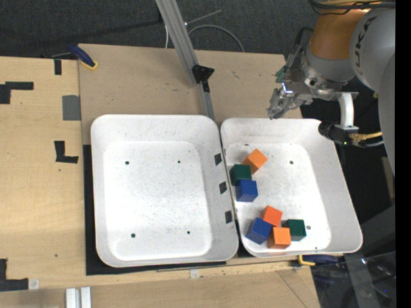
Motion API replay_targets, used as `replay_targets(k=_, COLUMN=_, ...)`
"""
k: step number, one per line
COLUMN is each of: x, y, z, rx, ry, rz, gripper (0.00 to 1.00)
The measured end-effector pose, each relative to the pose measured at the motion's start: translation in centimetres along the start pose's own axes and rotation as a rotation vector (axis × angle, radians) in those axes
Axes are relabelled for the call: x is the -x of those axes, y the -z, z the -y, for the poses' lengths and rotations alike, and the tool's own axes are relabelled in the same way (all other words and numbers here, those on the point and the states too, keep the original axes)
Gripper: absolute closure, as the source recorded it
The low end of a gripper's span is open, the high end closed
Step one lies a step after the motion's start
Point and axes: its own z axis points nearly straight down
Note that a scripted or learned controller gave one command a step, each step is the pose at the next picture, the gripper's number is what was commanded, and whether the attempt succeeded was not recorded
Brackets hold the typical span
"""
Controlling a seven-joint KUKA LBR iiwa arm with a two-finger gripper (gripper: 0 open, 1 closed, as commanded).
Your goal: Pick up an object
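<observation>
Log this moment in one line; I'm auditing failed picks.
gripper: above right bin's far rim | holding: nothing seen | seven blocks in right bin | left bin: no blocks

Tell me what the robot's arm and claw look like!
The arm is big, round and grey, with a shiny orange band wrapped around it above the wrist. Thin dark cables loop over the orange part. At the end sits a small claw made of grey and black metal bits, much skinnier than the chunky arm.

1 fixed camera above the bench (pixel 38 172) — slanted downward over 2 bins (pixel 154 185), arm from right
</observation>
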Motion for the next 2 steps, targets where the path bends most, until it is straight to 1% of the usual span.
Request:
replay_targets(k=1, x=-4.6, y=-1.2, z=2.2, rx=-0.008, ry=0.003, rz=-0.002, gripper=1.0)
replay_targets(k=2, x=-8.4, y=-0.6, z=5.0, rx=-0.007, ry=0.003, rz=-0.002, gripper=1.0)
